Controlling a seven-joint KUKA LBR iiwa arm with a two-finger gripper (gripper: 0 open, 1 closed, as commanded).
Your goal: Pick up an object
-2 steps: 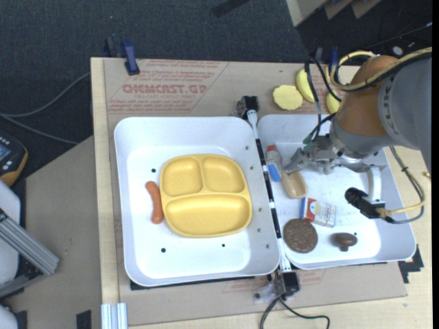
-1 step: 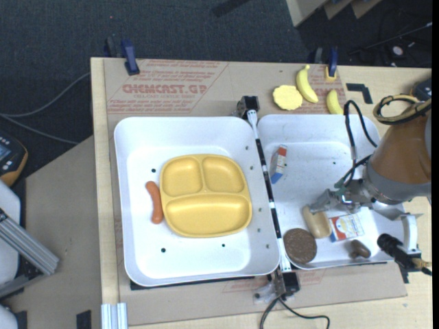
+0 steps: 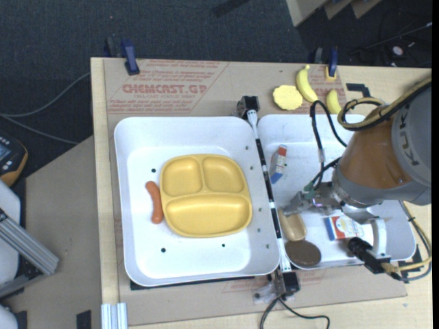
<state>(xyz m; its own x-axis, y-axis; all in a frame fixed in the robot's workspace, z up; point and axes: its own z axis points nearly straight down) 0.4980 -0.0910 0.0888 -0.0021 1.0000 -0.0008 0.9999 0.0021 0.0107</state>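
Arm (image 3: 405,142): thick rounded links in smooth grey, part of a dark maker's lettering at the frame's edge.
Band (image 3: 370,160): wide orange-brown ring around the arm above the wrist, glossy, blurred in this frame.
Wrist (image 3: 360,199): paler grey collar below the band, narrowing to a small metal part.
Cables (image 3: 322,139): thin black leads looping off the orange band, one bundle edged in yellow, arching up and round.
End effector (image 3: 302,201): small, grey and metallic, with blurred specks of colour on it; details too small to read.
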